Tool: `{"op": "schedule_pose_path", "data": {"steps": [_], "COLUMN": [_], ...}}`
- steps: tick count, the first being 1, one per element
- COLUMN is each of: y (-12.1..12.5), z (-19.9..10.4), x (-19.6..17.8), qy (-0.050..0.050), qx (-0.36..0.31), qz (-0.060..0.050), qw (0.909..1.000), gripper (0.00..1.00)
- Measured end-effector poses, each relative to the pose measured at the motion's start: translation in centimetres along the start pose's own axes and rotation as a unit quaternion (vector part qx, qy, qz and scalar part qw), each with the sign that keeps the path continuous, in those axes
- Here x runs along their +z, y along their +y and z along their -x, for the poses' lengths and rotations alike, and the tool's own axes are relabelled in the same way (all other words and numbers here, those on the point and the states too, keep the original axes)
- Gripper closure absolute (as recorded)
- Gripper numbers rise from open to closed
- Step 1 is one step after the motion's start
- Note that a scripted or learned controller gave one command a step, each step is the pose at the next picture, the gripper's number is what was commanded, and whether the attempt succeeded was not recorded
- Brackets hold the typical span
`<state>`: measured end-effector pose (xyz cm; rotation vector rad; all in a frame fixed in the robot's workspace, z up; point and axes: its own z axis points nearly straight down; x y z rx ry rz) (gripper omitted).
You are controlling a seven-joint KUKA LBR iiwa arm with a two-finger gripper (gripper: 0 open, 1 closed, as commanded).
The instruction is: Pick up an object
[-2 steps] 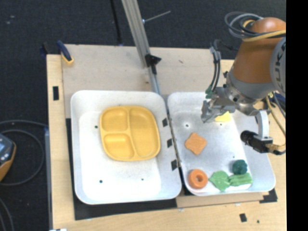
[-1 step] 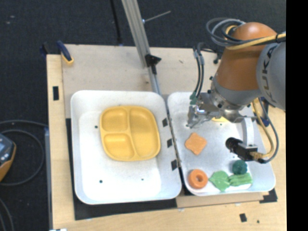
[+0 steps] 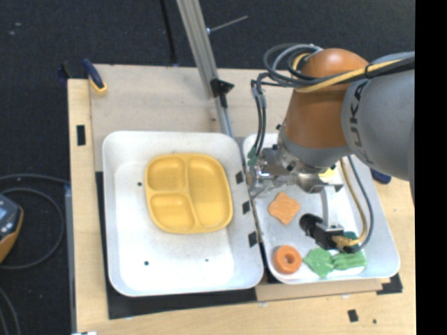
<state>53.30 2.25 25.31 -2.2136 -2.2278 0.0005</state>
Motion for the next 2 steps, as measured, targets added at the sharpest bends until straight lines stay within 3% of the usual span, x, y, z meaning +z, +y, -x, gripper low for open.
{"op": "schedule_pose_path", "data": {"steps": [1,2], "y": [-0.71,-0.66], "z": [-5.1,-4.82], "x": [1.46,1.39], "qy": [0.0,0.0], "qx": [-0.001,0.002], "qz": [0.0,0.001], "qw": [1.0,1.0], "gripper": [1.0,0.0]}}
